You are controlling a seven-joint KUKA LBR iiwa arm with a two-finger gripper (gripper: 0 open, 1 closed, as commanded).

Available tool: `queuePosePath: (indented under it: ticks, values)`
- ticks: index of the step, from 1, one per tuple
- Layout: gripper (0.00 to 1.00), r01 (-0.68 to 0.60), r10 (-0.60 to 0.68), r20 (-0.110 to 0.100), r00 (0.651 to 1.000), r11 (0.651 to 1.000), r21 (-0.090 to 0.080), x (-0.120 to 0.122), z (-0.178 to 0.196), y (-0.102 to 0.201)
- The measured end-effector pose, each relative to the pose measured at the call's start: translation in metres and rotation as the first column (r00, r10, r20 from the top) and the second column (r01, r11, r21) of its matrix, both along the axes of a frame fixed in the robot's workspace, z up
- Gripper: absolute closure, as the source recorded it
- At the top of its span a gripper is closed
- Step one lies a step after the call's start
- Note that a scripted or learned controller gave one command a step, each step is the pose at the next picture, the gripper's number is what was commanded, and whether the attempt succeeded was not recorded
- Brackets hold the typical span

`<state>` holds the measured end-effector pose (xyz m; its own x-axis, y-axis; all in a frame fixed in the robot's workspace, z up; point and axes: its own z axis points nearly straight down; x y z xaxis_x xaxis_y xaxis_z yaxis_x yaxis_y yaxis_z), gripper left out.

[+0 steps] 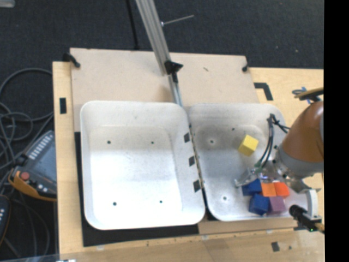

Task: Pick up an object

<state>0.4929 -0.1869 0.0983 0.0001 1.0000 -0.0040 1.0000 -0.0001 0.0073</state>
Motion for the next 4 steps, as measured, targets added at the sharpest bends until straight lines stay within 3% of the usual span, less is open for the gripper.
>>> queuePosePath:
  ticks: [1, 2, 3, 4]
  values:
    - [1.00, 0.002, -0.002, 0.003, 1.000, 1.000, 0.007, 0.002, 0.010, 0.003]
    - [1.00, -0.007, 0.007, 0.003, 1.000, 1.000, 0.002, 0.121, 0.088, 0.038]
    - [1.00, -0.010, 0.010, -0.004, 1.000, 1.000, 0.006, 0.145, 0.099, 0.114]
    - [1.00, -0.009, 0.009, -0.006, 1.000, 1.000, 0.007, 0.162, 0.098, 0.216]
